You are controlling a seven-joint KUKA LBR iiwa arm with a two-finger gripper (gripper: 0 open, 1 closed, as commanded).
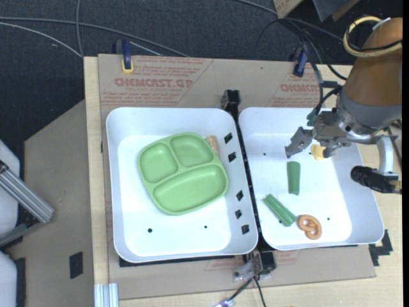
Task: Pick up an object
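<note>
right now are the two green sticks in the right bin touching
Apart. The camera view shows white bin floor between the upright green stick and the slanted green stick.

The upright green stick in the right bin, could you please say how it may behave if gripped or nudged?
The green stick looks rounded and smooth, so it may roll sideways when nudged. It seems small and stiff, probably light. The lower green stick lies apart, so it should not interfere.

1. Bulky rounded arm (377, 75), orange-brown on the upper segment, grey on the band below it.
2. Yellow cable loop (359, 34) arching off the orange segment's top; black cables trailing alongside toward the wrist.
3. Metallic grey gripper (316, 147) assembly under the wrist, angular, with dark finger pieces and a small yellow patch amid them.
4. Pale grey bracket and a black cylindrical part (374, 178) hanging off the wrist's side.
</note>
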